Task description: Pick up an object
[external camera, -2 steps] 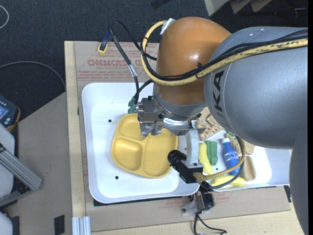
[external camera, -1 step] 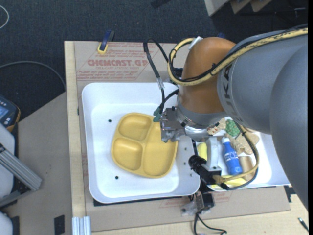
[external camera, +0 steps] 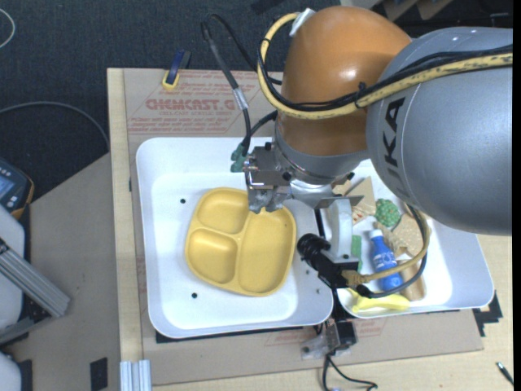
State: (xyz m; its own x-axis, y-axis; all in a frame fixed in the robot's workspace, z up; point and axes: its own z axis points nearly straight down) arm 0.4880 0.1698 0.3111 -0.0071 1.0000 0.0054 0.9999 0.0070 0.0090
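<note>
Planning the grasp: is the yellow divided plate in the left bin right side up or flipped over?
Right side up. The plate lies flat in the left bin with its three hollow compartments facing up, raised ridges between them.

The arm's fingers [external camera: 262, 198] meet the yellow divided plate [external camera: 241, 242] in the left bin [external camera: 163, 243].

The bench [external camera: 195, 96] is a pale tan board with faded red lettering printed across its far side; around it lies dark grey carpet [external camera: 81, 23], crossed by a thin black cable [external camera: 49, 108] at the left; an aluminium extrusion rail [external camera: 32, 279] slants past the bench's left edge; light is even, with soft shadows.
</note>
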